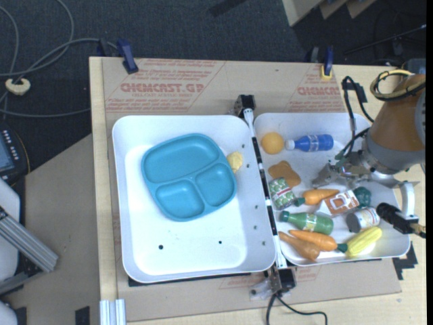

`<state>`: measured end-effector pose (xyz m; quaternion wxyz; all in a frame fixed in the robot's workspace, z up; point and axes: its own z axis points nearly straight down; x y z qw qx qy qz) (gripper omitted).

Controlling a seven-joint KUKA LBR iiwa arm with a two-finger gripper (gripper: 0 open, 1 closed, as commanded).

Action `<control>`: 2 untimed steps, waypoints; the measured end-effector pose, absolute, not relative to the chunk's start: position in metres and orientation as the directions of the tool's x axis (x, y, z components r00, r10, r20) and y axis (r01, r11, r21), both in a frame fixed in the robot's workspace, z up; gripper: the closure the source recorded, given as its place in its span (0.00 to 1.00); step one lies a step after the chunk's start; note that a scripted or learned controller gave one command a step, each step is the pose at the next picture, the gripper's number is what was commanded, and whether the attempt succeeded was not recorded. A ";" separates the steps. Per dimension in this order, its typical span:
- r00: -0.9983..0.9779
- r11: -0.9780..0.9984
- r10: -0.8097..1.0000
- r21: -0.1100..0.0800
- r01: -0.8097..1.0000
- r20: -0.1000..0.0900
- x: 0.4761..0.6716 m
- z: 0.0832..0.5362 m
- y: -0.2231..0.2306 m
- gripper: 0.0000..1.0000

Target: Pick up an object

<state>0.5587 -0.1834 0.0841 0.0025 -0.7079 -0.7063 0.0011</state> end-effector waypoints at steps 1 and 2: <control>-0.003 0.003 1.000 0.003 1.000 -0.008 0.556 0.085 -0.103 0.00; -0.003 0.003 1.000 0.012 1.000 -0.004 0.638 0.130 -0.123 0.00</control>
